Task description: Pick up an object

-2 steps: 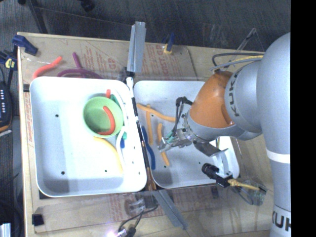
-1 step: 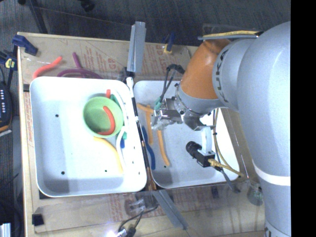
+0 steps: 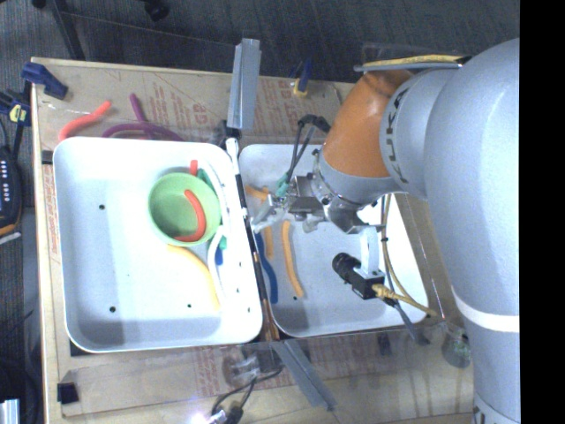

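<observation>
One arm (image 3: 459, 148) reads "KUKA"; pincer (image 3: 269, 210) over right bin (image 3: 335, 321).

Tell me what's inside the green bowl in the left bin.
A curved red-orange strip lies inside the round green bowl, along its right side. Whatever lies beneath the bowl in the left white bin is covered.

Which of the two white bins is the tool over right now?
The right bin, the one holding the orange stick. The tool hangs at its left side; the left bin holds the green bowl.
</observation>
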You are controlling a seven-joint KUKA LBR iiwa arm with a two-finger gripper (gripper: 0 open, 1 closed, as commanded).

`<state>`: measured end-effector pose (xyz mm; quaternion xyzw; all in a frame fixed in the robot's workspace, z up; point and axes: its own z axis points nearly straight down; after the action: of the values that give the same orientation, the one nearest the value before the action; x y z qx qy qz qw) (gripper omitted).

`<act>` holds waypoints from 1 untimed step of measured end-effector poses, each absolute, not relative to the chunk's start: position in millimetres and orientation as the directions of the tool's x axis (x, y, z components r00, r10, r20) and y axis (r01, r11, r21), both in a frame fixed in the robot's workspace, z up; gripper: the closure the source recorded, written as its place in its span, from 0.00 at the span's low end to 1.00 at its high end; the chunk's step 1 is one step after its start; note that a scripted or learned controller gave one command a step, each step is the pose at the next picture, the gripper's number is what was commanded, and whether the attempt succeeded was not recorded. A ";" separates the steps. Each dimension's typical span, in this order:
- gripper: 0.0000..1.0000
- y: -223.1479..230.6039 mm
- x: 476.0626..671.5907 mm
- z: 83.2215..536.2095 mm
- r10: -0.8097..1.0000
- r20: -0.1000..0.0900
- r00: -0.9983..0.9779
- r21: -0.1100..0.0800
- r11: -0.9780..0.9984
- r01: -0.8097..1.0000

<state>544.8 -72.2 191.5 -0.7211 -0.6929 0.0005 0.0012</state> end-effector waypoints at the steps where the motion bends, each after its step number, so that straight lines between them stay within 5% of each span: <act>1: 0.00 -96.2 537.0 146.3 0.999 0.000 0.050 0.016 -0.050 0.999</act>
<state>537.0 -96.2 146.3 -0.7245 -0.6892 -0.0055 -0.0059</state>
